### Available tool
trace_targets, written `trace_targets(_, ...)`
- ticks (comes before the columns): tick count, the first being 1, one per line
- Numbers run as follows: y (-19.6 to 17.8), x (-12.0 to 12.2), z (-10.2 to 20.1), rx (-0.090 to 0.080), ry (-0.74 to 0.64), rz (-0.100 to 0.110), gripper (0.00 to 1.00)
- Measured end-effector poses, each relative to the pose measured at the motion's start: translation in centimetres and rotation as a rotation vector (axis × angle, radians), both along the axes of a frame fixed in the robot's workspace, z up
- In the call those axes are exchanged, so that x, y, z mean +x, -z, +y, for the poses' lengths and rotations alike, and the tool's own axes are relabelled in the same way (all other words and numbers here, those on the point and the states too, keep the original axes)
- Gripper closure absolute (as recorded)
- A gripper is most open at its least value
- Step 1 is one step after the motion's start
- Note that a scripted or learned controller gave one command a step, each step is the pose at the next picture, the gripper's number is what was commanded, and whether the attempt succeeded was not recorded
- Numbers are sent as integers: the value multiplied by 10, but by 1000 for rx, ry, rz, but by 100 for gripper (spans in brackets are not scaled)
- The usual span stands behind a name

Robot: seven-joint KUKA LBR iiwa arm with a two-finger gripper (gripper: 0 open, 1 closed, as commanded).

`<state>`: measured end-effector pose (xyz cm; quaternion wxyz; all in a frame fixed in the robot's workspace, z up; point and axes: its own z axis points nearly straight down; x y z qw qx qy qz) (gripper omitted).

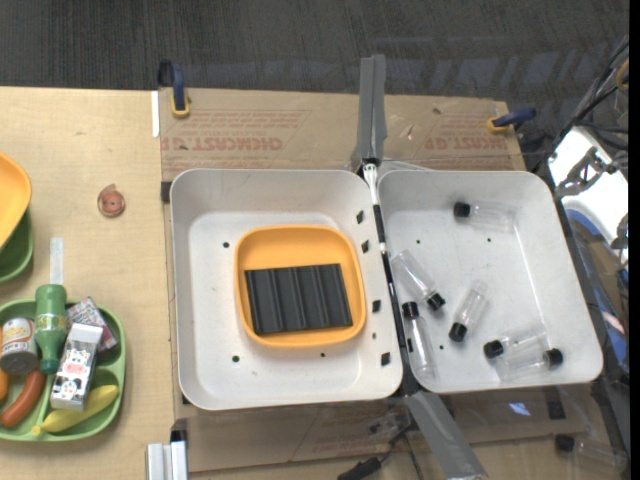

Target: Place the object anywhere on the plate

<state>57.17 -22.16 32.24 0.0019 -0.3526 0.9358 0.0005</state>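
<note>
A yellow-orange plate lies in the middle of the left white bin. A dark grey ribbed rectangular block rests flat on the plate, covering most of its centre. The right white bin holds several clear vials with black caps. One vial lies near the bin's left wall, another sits in the middle, and a larger vial is at the front right.
A green tray of toy food and a yellow bowl stand on the wooden bench at the far left. A small pink disc lies near them. Cables and white hardware crowd the right edge.
</note>
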Motion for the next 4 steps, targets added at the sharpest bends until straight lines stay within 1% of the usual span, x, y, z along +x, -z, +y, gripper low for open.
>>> trace_targets(1,-25,-32,0,0,-257,0,0)
trace_targets(2,-3,-53,0,0,-626,0,0)
trace_targets(3,-1,-93,0,0,-859,0,0)
trace_targets(4,-2,-28,3,0,-1200,-3,0)
